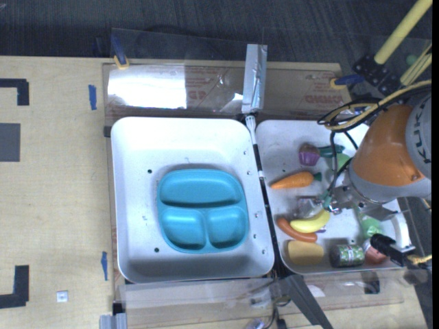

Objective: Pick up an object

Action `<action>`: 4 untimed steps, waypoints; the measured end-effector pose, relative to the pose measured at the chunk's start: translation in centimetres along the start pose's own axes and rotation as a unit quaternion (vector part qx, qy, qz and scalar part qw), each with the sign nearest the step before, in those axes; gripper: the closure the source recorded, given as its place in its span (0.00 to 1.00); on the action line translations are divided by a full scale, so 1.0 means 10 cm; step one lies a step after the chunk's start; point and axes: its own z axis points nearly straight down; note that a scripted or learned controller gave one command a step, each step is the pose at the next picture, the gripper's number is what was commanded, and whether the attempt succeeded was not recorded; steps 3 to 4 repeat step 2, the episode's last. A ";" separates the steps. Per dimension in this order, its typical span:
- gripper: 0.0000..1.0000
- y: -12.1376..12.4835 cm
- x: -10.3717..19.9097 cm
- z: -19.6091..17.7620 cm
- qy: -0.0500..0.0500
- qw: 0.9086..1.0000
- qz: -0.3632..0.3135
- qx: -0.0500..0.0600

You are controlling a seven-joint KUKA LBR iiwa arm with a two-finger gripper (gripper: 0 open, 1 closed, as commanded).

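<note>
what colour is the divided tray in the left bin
Light blue; the divided tray shows best in the camera view, from above.

I see divided tray [202,208] in left bin [130,149]; right bin [278,139] holds carrot [292,180], banana [310,222] nearer me, can [347,255] rightward.

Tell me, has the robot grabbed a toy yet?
Not yet, it seems. The arm has reached into the right bin, and its hand is low beside the banana and carrot. No toy looks lifted; grabbing and raising one are left.
</note>
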 end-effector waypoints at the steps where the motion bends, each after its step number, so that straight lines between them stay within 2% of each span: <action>1: 1.00 0.01 -0.01 -0.08 0.000 1.000 0.001 -0.001; 2: 1.00 0.48 0.51 -0.97 0.001 1.000 0.013 0.003; 4: 1.00 0.48 0.51 -0.97 0.001 1.000 0.013 0.003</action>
